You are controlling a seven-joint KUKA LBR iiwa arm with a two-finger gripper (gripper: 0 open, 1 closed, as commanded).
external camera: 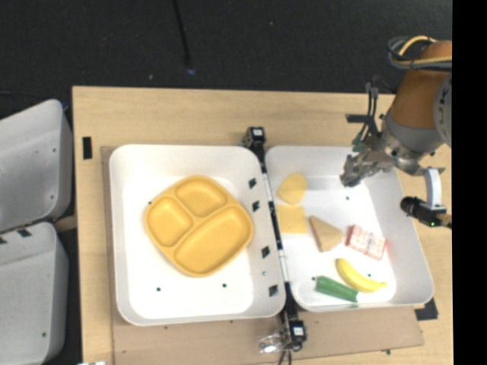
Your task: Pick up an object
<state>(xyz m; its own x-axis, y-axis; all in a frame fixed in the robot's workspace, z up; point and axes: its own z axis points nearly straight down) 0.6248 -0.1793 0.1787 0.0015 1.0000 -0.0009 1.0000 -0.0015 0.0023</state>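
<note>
We see the candidate objects lying loose in the right bin (403, 226): a round yellow piece (292, 188) near the bin's upper left, a pale yellow square slice (292, 220) just below it, a tan wedge (326, 234) touching or just beside that slice's right edge, a small pink and white packet (366, 242) to the right of the wedge, a toy banana (360, 276) nearer the front of the bin, and a green stick-shaped piece (335, 289) lying just beside the banana on its lower left. None of these sits between the fingers; all rest on the bin floor. The gripper (351, 175) hangs over the upper part of the right bin, above bare white floor, to the right of the round yellow piece and apart from it. We cannot tell whether its fingers are spread or closed, since they appear as one dark grey mass at this angle. Above the gripper we see the grey wrist and the orange band (415, 101) of the arm, which comes in from the right with cables looped at its top. In the left bin (125, 226) lies a yellow divided plate (199, 224) with three compartments, set at a tilt to the bin's sides. Both bins stand side by side on the light wooden surface (190, 116), joined by a row of black clips along their shared edge.
</note>
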